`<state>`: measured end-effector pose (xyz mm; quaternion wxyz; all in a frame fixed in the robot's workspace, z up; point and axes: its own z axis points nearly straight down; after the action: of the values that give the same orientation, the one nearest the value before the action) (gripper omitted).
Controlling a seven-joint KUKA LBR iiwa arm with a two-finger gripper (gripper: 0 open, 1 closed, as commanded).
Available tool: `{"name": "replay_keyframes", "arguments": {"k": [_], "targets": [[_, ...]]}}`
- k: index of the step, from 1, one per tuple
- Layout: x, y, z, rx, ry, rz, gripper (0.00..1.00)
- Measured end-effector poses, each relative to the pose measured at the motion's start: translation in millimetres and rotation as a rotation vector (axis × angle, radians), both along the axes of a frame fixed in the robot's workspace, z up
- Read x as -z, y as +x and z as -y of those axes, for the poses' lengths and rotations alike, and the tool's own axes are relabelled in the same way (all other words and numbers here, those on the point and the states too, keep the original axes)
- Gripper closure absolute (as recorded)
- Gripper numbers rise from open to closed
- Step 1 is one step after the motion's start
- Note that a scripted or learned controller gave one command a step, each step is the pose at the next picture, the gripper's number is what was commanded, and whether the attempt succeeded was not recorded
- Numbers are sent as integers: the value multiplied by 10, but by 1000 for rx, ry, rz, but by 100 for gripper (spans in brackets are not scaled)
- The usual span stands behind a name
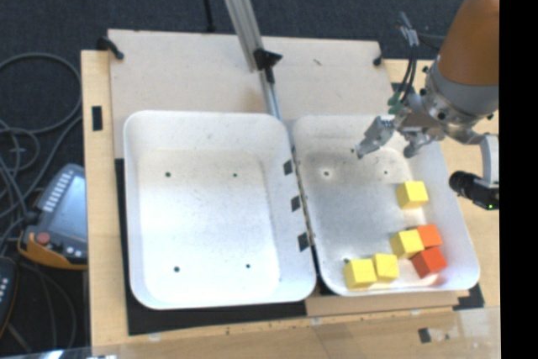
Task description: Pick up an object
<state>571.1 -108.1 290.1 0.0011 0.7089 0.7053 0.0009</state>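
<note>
Arm (471, 29) cut off at right edge.

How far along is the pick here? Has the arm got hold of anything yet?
Nothing looks picked yet. The claw hangs open over the upper part of the right bin with nothing between its fingers. The lone yellow block lies apart from it, nearer the camera, and the other yellow blocks and orange blocks sit clustered at the bin's near edge. Left: choosing a block, descending, closing and lifting.
</note>
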Motion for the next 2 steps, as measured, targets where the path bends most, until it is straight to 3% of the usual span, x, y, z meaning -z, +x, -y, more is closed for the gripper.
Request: {"name": "replay_keyframes", "arguments": {"k": [1,2], "targets": [[-240,389,-143,-10,0,3,0],[-542,158,287,-3,-3,2,0]]}}
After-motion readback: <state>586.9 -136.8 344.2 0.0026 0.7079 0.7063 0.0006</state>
